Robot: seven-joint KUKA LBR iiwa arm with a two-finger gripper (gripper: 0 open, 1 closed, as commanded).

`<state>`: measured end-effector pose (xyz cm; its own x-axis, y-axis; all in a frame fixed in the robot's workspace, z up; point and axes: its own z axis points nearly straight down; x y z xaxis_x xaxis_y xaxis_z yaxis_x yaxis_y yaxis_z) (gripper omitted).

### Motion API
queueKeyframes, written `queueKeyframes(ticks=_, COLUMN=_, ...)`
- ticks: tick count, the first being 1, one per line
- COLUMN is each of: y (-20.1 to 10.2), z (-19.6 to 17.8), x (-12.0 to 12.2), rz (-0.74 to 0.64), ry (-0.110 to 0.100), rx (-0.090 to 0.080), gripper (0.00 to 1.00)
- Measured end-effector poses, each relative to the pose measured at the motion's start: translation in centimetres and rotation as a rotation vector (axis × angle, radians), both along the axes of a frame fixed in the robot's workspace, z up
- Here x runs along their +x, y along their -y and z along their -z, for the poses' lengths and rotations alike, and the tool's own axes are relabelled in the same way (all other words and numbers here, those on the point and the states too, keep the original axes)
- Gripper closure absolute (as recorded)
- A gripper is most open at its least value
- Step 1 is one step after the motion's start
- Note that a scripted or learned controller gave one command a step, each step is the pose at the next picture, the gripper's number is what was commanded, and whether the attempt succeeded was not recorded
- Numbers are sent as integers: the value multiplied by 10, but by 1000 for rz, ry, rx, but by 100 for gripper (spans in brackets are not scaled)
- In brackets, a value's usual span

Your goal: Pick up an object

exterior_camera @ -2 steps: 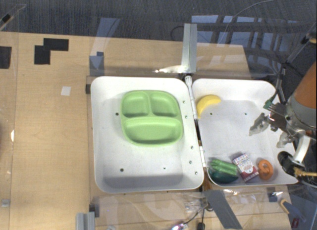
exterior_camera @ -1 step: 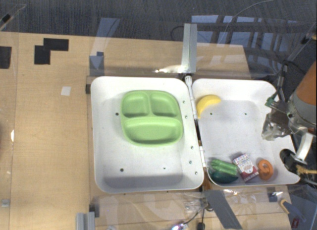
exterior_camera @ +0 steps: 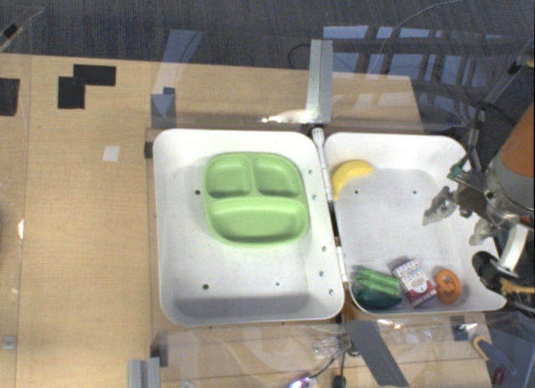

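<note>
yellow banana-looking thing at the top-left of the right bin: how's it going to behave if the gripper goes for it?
The banana looks curved and smooth, so it would probably rock or pivot when nudged and might slip out of a two-finger pinch. It lies against the right bin's left wall, which likely crowds one finger. Looks like a light toy, though that's a guess.

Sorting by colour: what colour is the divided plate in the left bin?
Light green, clearest in the camera view.
</note>
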<state>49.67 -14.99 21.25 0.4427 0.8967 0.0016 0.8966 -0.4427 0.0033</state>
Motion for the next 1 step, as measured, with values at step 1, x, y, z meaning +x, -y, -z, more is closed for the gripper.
queueKeyframes(ticks=1, y=45, z=61, x=31, rz=-19, ry=-3, rx=0, gripper=0)
